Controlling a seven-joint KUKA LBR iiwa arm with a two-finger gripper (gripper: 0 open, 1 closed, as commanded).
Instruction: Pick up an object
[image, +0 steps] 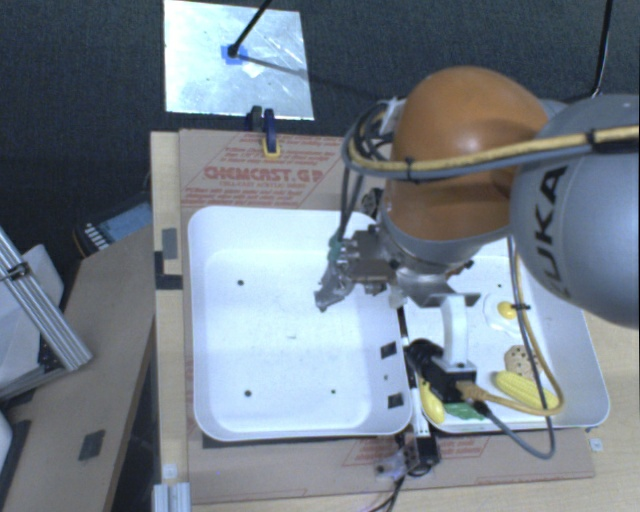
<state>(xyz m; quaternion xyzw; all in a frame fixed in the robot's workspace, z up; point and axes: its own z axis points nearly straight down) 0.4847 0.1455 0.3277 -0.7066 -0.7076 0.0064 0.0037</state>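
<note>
My gripper (333, 285) hangs below the orange wrist band, over the right part of the left white bin (200, 330). Nothing shows beneath it but the bin's bare floor. The objects lie in the right bin (592, 398): a small yellow piece (508, 310), a brown speckled piece (515, 357), a yellow corn-like object (524, 386) near the front, and a yellow object (433, 402) beside a green one (461, 409) at the front left corner. The arm's bulk hides much of the right bin.
A divider with black clips (400, 360) runs between the two bins. Cables (525, 330) loop from the arm over the right bin. A cardboard sheet (262, 172) lies under the bins, with a metal plate (236, 58) behind it.
</note>
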